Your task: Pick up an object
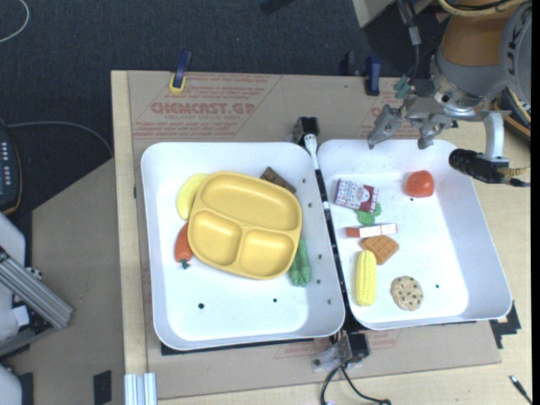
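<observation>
Brown bench board [219,99] with red printed lettering across the far strip, clamped at the far edge by a yellow clip [178,81] and a blue clip [371,74]. Beyond the board, dark grey carpet [169,15]; a thin pale cable loop [17,15] at the far left corner of the floor. Two shallow white trays side by side on the board, touching along a black hinge-like strip.

In the left bin [160,226]: a yellow divided plate [243,224] lying tilted over other toys, a yellow banana [189,194] poking out at its far left, an orange-red carrot [183,245] at its left edge, a green leafy piece [299,267] at its right edge.

In the right bin [472,251]: a red tomato [419,183] near the far right, a small printed packet [354,195] near the far left, a waffle piece [380,247] in the middle, a corn cob [365,277] and a chocolate-chip cookie [407,293] toward the near edge, close together but apart.

Gripper [411,133] hanging above the far rim of the right bin, fingers spread apart, nothing between them; tomato just nearer and to the right of it
</observation>
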`<state>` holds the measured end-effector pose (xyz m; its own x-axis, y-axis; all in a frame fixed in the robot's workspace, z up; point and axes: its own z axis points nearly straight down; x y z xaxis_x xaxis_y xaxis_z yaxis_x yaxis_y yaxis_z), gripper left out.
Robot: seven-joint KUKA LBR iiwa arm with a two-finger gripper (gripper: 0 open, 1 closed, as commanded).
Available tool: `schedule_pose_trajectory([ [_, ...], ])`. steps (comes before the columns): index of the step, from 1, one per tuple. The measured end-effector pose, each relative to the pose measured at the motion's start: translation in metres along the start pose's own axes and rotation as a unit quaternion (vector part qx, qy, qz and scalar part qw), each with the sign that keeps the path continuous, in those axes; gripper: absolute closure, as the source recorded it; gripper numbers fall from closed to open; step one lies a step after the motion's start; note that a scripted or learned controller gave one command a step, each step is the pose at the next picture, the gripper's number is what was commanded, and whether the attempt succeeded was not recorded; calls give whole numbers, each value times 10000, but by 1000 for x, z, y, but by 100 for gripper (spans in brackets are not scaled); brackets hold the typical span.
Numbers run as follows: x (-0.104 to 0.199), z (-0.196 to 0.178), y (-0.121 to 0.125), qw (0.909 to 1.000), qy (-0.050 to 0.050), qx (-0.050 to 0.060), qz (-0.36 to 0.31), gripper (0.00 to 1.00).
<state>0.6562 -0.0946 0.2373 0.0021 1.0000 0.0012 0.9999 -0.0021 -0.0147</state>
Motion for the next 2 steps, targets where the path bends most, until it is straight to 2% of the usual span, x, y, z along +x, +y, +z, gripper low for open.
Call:
schedule_pose_trajectory([
  [1, 0, -9, 2, 10000, -7, -72, -11, 0],
  [2, 1, 55, 2, 10000, -3, -40, -10, 0],
])
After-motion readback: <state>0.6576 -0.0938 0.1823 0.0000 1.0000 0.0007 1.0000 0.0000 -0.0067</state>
